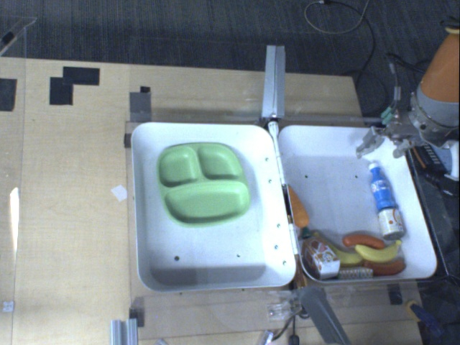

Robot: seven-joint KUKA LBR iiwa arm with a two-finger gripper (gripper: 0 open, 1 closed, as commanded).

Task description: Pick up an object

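Up at the far right corner of the right bin, the arm reaches in, orange band showing above the wrist. The end effector hangs over the bin's back edge, its two fingers spread apart, and there's nothing between them.

Just below it lies a bottle with a blue label, lengthwise along the right wall, white cap end toward the end effector but apart from it. Down in the near corner there's a crowd: a yellow banana curving across, a red sausage-like piece just above it, another reddish piece below, all touching or nearly so. To their left sits a small printed packet, and an orange carrot lies against the divider side of the bin.

Over in the left bin rests a green divided plate, three compartments, sitting toward the back half. Both bins stand side by side on the wooden surface.
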